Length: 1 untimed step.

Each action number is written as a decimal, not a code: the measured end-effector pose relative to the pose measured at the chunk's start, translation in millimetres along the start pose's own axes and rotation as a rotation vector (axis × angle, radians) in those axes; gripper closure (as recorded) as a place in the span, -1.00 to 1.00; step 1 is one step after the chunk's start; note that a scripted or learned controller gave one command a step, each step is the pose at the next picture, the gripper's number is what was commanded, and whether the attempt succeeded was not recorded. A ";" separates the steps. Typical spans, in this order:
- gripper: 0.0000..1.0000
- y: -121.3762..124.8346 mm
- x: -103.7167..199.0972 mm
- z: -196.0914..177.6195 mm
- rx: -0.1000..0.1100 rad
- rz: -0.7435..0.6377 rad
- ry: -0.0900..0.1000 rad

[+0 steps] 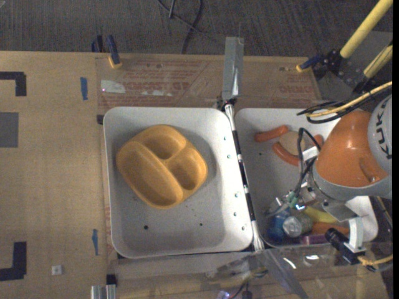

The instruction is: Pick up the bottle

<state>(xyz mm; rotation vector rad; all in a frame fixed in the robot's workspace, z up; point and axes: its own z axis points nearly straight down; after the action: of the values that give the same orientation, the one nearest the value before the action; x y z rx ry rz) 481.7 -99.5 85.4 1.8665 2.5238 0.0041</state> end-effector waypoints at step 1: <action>1.00 1.7 -0.4 -7.1 -0.002 0.003 0.002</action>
<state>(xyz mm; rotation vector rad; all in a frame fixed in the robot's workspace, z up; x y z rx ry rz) 483.4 -99.4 92.5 1.8706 2.5211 0.0092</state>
